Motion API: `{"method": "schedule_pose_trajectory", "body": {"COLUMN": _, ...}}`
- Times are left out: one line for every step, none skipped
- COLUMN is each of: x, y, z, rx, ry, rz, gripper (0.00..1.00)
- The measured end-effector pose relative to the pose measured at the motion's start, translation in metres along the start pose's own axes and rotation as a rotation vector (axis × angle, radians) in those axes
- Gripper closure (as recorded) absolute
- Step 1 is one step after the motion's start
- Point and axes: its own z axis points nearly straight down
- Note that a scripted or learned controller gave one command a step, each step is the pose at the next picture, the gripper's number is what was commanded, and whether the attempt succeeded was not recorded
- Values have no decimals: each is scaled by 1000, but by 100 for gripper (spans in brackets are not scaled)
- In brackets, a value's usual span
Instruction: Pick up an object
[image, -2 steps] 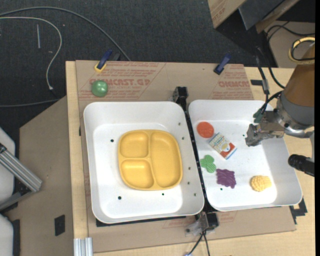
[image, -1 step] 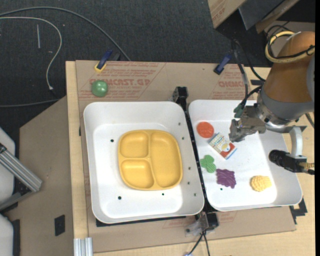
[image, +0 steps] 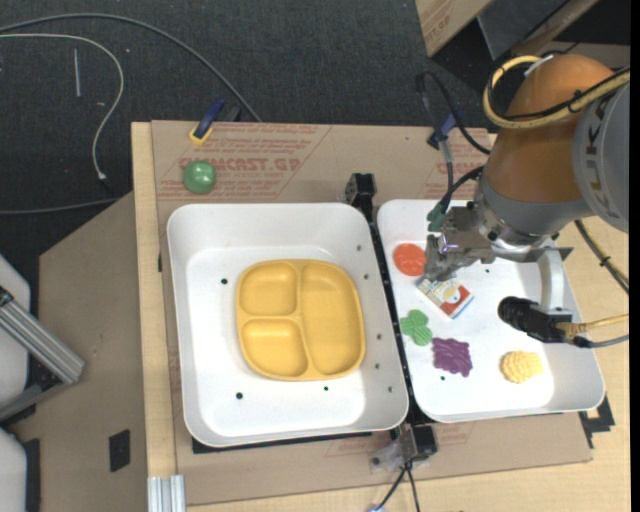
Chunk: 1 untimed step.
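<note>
My gripper (image: 444, 268) hangs low in the right bin (image: 570, 395), near its back left part. Directly under and in front of it lies a small white carton with red and blue print (image: 450, 296), tilted, which seems to touch the gripper's tip. An orange-red piece (image: 407, 260) lies just left of the gripper. A green leafy toy (image: 416, 326), a purple bunch of grapes (image: 452, 355) and a yellow corn cob (image: 520, 366) lie toward the bin's front.
The left bin (image: 200, 260) holds a yellow divided plate (image: 300, 318) in its middle. A green ball (image: 200, 177) rests on the cardboard behind the left bin. A black clamp (image: 360, 188) sits between the bins at the back.
</note>
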Motion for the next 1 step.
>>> {"method": "schedule_pose_trajectory", "body": {"x": 51, "y": 3, "z": 17, "rx": 7, "ry": 0, "rz": 2, "gripper": 100}}
